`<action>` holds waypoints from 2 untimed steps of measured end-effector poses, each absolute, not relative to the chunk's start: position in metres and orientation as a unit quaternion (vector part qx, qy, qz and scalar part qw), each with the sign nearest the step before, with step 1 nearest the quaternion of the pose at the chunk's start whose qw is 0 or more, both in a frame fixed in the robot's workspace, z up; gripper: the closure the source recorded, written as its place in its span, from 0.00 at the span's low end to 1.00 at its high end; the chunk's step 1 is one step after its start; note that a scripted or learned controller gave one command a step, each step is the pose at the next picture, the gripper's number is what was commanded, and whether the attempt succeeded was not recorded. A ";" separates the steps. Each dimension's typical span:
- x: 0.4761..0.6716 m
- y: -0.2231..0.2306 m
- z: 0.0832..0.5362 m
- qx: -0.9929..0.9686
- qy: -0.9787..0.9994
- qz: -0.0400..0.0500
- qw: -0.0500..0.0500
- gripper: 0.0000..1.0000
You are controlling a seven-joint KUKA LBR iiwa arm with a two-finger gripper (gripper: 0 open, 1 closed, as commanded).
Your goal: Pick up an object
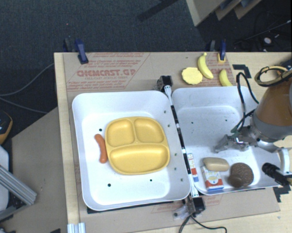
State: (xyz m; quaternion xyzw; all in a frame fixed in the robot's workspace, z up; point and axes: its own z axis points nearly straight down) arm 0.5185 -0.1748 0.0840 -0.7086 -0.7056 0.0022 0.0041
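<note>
My gripper [229, 142] hangs low over the middle of the right bin [203, 107], with the arm and its orange band coming in from the right. Just in front of it lie a beige oval lump [215, 163], a brown round ball [241, 175] and a small red, white and blue carton [214, 181], all along the bin's near edge. The gripper stands a little behind the beige lump and apart from it. Nothing shows in its grasp.
The left bin [88, 115] holds a yellow divided plate [136, 145] with an orange sausage [101, 147] beside it. Behind the right bin, on the bench, lie two toy bananas [205, 66] and a yellow disc [192, 75]. Black cables trail near the arm.
</note>
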 end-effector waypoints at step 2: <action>0.531 -0.110 0.084 -0.705 -0.709 0.000 0.002 1.00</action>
